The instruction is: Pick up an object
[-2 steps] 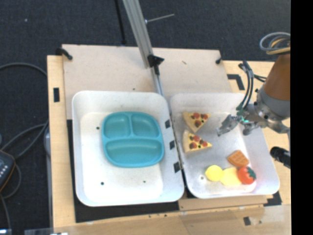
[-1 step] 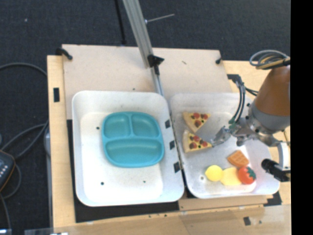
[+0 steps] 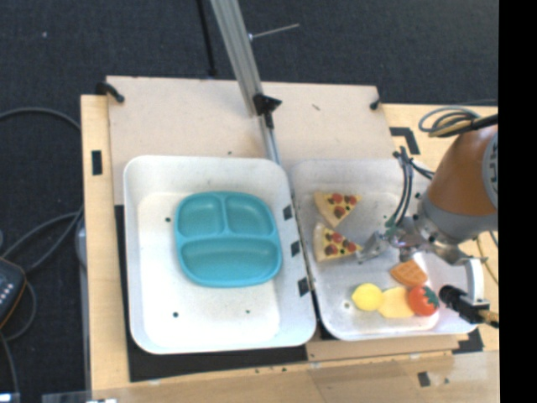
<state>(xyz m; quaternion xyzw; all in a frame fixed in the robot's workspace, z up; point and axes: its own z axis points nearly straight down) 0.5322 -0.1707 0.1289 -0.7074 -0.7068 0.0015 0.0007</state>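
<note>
**Camera view: arm low over the right bin, among the toy food**

The camera view looked down on two shallow white plastic bins set side by side on a pale wooden bench. The left bin (image 3: 147, 250) held a turquoise plastic plate with three compartments (image 3: 226, 238), lying flat near its middle.

The right bin (image 3: 369, 179) held the toy food. Two pizza-slice toys with red toppings lay at its left side: the farther slice (image 3: 336, 206) and the nearer slice (image 3: 335, 243), close together, one behind the other. Toward the near right corner sat a small orange waffle-like piece (image 3: 409, 273), a round yellow lemon-like toy (image 3: 366, 296), a pale yellow piece (image 3: 394, 304) just beside it, and a red tomato-like toy (image 3: 422, 301) touching that piece's right side.

The grey arm with its orange band (image 3: 460, 175) reached in from the right, and the gripper (image 3: 379, 246) sat low in the right bin, just right of the nearer pizza slice and far of the waffle piece. Whether the claw was spread or closed could not be told from this angle, and nothing could be seen between its fingers.

A slanted grey metal pole (image 3: 239, 44) rose from the far side of the bench.
</note>
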